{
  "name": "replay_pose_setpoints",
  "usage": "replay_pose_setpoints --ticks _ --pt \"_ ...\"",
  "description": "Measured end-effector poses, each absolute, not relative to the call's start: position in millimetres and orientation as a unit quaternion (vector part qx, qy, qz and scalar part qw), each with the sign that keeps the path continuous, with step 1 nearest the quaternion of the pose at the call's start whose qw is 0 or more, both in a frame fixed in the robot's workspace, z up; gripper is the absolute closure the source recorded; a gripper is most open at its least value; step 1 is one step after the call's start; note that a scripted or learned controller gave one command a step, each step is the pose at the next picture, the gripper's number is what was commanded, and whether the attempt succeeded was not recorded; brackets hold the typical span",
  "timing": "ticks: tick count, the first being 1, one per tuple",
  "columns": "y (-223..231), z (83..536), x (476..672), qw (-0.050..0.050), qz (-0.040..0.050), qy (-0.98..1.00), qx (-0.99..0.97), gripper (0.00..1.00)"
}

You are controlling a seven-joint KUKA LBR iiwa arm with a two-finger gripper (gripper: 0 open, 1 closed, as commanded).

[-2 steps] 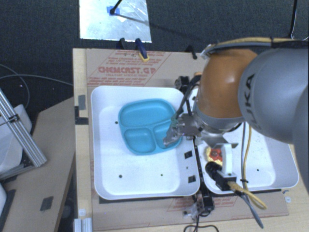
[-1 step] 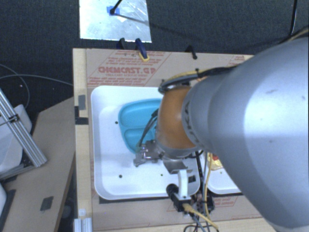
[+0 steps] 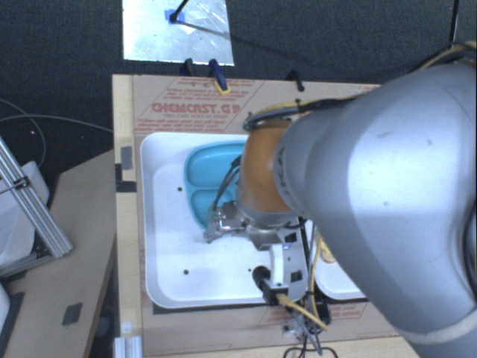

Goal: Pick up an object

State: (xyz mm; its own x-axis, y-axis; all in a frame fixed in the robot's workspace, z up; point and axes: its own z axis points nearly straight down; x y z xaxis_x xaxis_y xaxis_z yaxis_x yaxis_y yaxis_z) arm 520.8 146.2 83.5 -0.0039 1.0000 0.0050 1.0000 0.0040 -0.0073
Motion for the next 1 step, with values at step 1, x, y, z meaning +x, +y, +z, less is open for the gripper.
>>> replay_pose_setpoints --ticks 1 --pt "111.3 118.8 600.0 -0.002 -0.0020 -0.707 -0.707 0.00"
